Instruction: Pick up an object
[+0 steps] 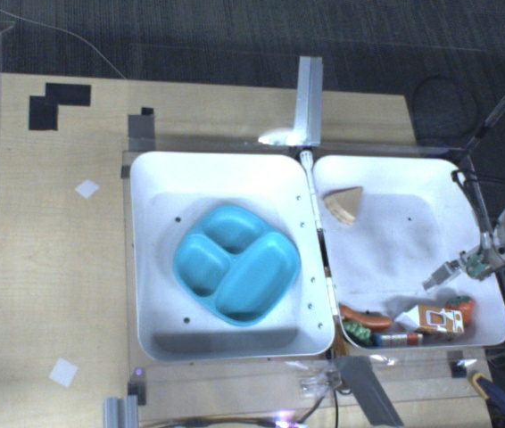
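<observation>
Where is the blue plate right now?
The blue plate lies in the middle of the left bin, close to the wall shared with the right bin. The pincer is over at the right bin's far right side.

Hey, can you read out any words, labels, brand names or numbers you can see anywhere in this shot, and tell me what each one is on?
No text can be read here.
The orange packet in the right bin has a pale printed patch, too small and blurred to read.
The blue divided tray in the left bin bears no print.
The tan wedge is also plain.
</observation>
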You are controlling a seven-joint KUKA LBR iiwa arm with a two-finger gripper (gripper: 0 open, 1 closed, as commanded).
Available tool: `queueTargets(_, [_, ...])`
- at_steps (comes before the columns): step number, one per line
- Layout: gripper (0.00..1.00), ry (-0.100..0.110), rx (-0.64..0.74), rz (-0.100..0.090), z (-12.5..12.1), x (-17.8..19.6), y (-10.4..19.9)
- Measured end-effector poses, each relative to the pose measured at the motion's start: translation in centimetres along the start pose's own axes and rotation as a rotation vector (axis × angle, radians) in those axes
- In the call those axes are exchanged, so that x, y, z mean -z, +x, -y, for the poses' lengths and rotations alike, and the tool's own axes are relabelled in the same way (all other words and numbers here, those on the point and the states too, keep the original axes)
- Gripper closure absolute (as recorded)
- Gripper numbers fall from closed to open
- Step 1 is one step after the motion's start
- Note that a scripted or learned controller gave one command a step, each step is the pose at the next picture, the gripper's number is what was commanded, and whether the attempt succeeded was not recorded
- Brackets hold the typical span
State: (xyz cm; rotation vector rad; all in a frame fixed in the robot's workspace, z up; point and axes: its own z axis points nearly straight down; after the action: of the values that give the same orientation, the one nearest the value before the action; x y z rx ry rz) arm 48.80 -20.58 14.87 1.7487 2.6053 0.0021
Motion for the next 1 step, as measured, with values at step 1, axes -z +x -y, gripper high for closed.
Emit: queueTargets(1, [0.00,-0.001,0.158,0.001,-0.05,-2.12,0.02])
